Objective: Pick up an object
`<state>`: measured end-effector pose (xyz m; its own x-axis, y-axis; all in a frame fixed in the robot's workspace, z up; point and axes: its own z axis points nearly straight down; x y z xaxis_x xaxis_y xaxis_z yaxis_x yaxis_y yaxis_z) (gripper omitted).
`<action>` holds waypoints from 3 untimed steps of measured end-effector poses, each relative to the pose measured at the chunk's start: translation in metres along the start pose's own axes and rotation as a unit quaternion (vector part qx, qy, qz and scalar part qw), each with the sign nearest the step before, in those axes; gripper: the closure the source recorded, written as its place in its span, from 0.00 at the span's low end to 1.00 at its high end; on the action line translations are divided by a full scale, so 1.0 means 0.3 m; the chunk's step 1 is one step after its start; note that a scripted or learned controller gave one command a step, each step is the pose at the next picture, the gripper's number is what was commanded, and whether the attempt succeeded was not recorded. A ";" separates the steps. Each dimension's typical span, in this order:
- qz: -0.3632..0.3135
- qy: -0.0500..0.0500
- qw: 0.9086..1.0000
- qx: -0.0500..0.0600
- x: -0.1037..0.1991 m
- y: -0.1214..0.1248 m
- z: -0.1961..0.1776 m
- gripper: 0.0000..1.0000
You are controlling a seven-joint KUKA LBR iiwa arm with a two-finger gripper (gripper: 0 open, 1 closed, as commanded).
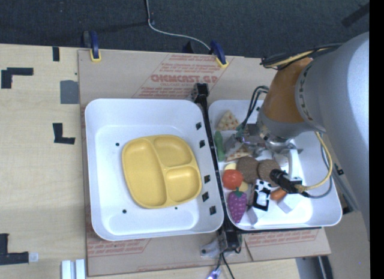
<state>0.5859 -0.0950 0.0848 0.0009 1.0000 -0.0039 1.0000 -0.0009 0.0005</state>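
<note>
My gripper (pixel 262 194) hangs low over the right bin (pixel 324 215), its black-and-white body among the toy food there. Just left of it lie a red tomato (pixel 232 179) and a purple bunch of grapes (pixel 237 204). Two brown round pieces (pixel 247 165) sit right behind it, partly under the wrist. An orange piece (pixel 278 195) pokes out on its right side. A pale wedge (pixel 227 120) and a green piece (pixel 219 146) lie farther back along the bin's left wall. What is directly under the gripper is hidden.
The left bin (pixel 102 122) holds a yellow divided plate (pixel 161 170). A black divider (pixel 207 146) runs between the bins. The grey arm with its orange band (pixel 288 92) covers the right bin's back right part, and cables (pixel 327 164) loop beside the wrist.
</note>
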 end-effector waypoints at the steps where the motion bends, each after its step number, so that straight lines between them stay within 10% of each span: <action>1: -0.003 0.000 1.000 0.002 -0.018 0.279 0.005 0.00; 3: -0.001 0.001 1.000 0.000 -0.079 0.156 0.002 0.00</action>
<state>0.6327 -0.1186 0.0844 -0.0018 1.0000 -0.0017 1.0000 0.0018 -0.0004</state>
